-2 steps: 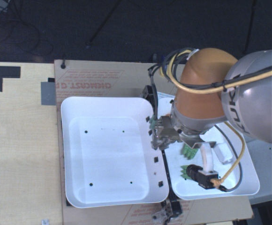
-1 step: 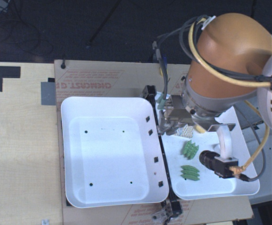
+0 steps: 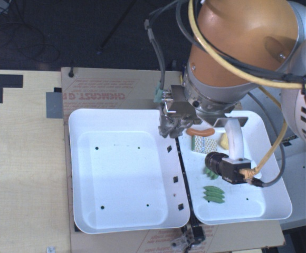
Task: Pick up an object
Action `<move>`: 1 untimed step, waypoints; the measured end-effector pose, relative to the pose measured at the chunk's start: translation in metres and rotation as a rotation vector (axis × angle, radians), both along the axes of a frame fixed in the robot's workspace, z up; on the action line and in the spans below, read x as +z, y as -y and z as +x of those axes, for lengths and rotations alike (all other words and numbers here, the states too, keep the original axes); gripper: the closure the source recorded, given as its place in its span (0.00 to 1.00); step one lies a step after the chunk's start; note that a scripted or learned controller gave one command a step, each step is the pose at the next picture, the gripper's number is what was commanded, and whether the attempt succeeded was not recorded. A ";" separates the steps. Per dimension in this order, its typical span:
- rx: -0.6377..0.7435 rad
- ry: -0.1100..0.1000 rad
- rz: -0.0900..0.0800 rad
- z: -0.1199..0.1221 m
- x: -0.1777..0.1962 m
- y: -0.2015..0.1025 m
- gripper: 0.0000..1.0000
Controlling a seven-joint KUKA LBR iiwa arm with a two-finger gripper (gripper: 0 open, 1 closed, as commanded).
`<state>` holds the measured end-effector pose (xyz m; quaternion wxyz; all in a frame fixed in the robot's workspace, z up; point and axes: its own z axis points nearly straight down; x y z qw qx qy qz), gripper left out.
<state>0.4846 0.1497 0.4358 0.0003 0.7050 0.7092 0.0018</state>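
The tool point(image 3: 173, 125) hangs at the right bin's point(image 3: 271, 196) left rim. I cannot tell if it is open. An orange sausage point(image 3: 201, 132) lies just right.

1. The left bin point(image 3: 121, 173) sits touching the right bin point(image 3: 269, 204), on its left.
2. The sausage point(image 3: 200, 132) lies in the right bin, far-left part.
3. The pea pod point(image 3: 213, 194) lies in the right bin, nearer side.

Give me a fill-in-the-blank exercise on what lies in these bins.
The white bin holding the pea pods is on the view's ___ side. The pea pods are ___ in colour. Of the orange sausage and the pea pods, the ___ lies nearer the gripper.
Missing words: right; green; sausage.
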 end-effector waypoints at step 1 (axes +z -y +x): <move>-0.003 0.001 -0.001 0.031 0.064 -0.029 1.00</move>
